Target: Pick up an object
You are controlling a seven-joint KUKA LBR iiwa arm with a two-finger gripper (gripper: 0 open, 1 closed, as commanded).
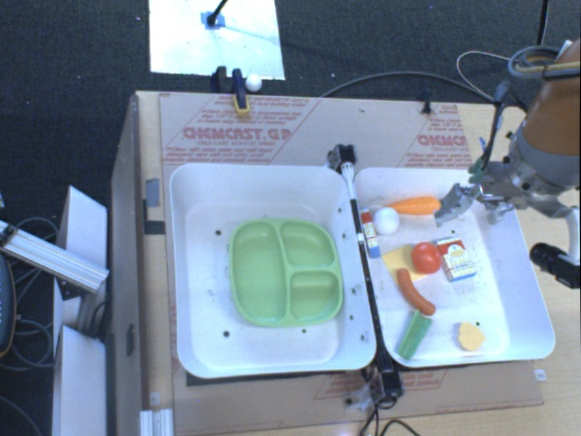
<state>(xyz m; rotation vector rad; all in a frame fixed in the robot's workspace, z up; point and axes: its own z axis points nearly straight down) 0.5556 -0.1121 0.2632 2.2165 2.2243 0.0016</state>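
The bench's near edge shows brown board [272, 407] under two white bins, with dark carpet [73, 62] around it. In the right bin [536, 334], nearest, lie a yellow piece [470, 337] and a green cucumber [415, 334], its long axis running from near-left to far-right. Beyond them a red sausage [415, 291] slants the other way, beside a tomato [426, 257] and a small carton [457, 260]. The left bin [191, 243] holds a green divided tray [286, 272]. Farther back, an orange carrot [417, 206] lies crosswise, touching a white egg [387, 221]. The gripper [457, 203] hangs at the carrot's right end; whether its fingers are spread or closed, I cannot tell.
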